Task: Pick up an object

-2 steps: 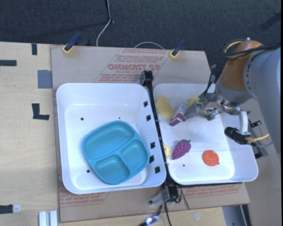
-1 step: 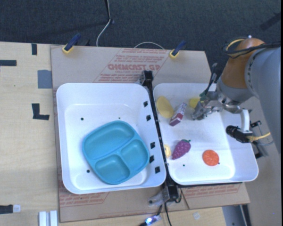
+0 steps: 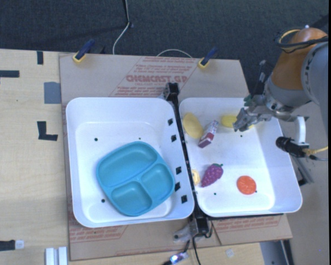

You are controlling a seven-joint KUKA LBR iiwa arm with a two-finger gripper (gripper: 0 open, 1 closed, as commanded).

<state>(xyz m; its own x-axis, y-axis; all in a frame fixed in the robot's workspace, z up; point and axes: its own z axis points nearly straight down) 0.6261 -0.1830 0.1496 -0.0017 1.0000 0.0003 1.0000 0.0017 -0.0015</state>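
In the right bin [image 3: 265, 164] lie several small objects: a yellow lemon-like piece [image 3: 192, 126], a small red and white packet [image 3: 208, 133], a small yellow piece [image 3: 228, 120], a purple bunch of grapes [image 3: 212, 174], an orange fruit [image 3: 246, 185] and a yellow bit [image 3: 195, 176] at the left wall. My gripper [image 3: 241, 125] hangs low at the bin's far right part, just right of the small yellow piece. Nothing shows between its fingers.
The left bin [image 3: 88, 131] holds a blue divided tray [image 3: 134, 178]. Black clips run down the wall between the two bins. The arm's grey body and orange band [image 3: 295, 59] stand over the right bin's far right corner. A cable [image 3: 306, 148] lies beside that rim.
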